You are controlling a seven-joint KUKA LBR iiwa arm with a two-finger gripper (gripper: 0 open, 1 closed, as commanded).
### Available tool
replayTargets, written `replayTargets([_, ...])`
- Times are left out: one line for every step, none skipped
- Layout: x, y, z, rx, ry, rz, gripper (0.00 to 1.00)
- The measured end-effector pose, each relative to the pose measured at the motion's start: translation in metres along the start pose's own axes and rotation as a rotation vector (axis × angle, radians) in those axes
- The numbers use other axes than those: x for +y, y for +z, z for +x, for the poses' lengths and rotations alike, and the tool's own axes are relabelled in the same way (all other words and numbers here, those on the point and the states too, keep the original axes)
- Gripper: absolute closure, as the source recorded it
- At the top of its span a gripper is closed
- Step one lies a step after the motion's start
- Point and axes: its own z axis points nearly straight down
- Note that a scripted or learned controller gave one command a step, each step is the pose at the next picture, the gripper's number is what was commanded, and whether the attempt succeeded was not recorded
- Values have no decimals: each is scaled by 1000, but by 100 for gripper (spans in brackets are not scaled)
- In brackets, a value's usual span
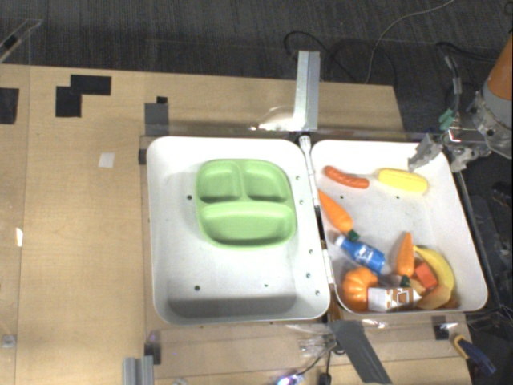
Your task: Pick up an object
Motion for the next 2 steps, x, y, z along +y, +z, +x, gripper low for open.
replayTargets([36, 97, 21, -1, -163, -3, 0])
replayTargets([57, 169, -3, -4, -222, -10, 0])
